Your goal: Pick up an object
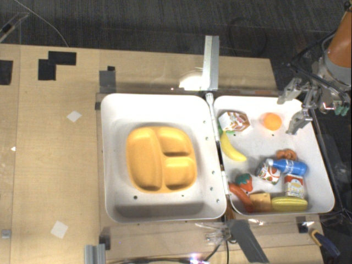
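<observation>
wooden bench [49,164], tool [295,106] seemingly spread wide over right bin's [324,169] uncluttered far edge

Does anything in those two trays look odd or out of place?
Nothing looks broken or spilled. The right bin holds toy food lying jumbled; the left bin holds one yellow divided tray, set slightly askew.

Glossy yellow plastic tray [160,159]

Claw [294,106] spread, empty, downward
</observation>
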Available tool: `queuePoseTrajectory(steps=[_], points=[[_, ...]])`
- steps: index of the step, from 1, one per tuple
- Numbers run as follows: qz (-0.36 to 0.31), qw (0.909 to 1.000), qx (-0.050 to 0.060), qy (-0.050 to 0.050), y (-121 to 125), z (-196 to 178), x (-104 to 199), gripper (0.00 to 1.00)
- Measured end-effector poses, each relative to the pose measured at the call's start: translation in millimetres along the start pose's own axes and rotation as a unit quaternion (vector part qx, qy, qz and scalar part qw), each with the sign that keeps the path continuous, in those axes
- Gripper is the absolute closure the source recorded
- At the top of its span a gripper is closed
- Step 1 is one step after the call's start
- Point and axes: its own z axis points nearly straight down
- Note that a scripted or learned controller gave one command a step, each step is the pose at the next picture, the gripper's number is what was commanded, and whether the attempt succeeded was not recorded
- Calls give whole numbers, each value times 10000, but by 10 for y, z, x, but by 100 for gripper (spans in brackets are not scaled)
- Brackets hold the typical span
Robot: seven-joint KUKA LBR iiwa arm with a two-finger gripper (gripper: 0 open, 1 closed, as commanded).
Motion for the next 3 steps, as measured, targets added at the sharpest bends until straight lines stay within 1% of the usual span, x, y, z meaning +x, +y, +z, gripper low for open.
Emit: queuePoseTrajectory(steps=[1, 2, 3], points=[[605, 9982, 12, -51, -224, -1006, 280, 0], [895, 9960, -19, 49, 582, 485, 610, 0], [330, 9994, -4, -56, 763, 1660, 316, 0]])
